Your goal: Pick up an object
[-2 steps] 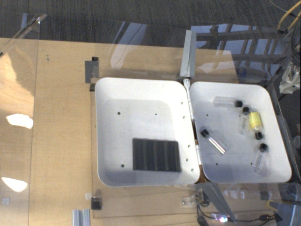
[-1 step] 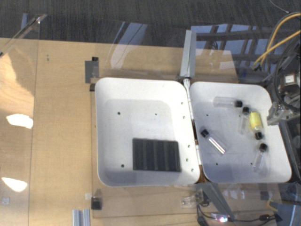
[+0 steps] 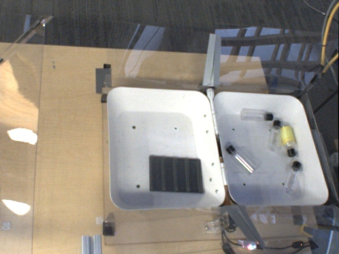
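Two white bins are sitting side by side on the wooden bench [image 3: 58, 157], touching along their inner edges. The left bin [image 3: 122, 142] is holding a black ribbed tray [image 3: 176, 174] lying flat near its front edge. The right bin [image 3: 312, 189] is lying toward the bench's right edge. A grey metal post [image 3: 212, 60] is standing behind the seam between them.
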`<move>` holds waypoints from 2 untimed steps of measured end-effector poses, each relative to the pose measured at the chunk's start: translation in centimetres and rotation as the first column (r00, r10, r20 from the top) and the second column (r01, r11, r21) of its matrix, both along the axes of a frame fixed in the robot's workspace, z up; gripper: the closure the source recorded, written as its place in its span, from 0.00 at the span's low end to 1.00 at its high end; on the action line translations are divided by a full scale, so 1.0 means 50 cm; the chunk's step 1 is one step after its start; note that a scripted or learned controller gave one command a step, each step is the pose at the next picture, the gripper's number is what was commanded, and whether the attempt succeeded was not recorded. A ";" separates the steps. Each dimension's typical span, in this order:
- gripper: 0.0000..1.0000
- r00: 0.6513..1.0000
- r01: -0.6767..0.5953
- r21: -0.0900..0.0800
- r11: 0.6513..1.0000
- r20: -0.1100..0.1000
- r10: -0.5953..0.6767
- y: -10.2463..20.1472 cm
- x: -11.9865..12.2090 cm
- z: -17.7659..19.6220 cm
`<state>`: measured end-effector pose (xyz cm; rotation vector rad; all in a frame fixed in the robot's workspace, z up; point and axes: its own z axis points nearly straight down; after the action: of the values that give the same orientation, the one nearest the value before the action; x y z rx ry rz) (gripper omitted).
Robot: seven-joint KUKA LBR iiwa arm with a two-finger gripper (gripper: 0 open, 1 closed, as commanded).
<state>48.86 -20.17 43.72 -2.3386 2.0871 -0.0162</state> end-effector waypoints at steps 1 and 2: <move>1.00 0.911 -0.413 0.001 0.911 -0.008 0.413 0.016 -0.001 -0.464; 1.00 0.909 -0.417 -0.001 0.909 -0.002 0.417 0.020 0.005 -0.441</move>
<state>49.12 -19.19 21.70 -2.7305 1.5402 -0.0134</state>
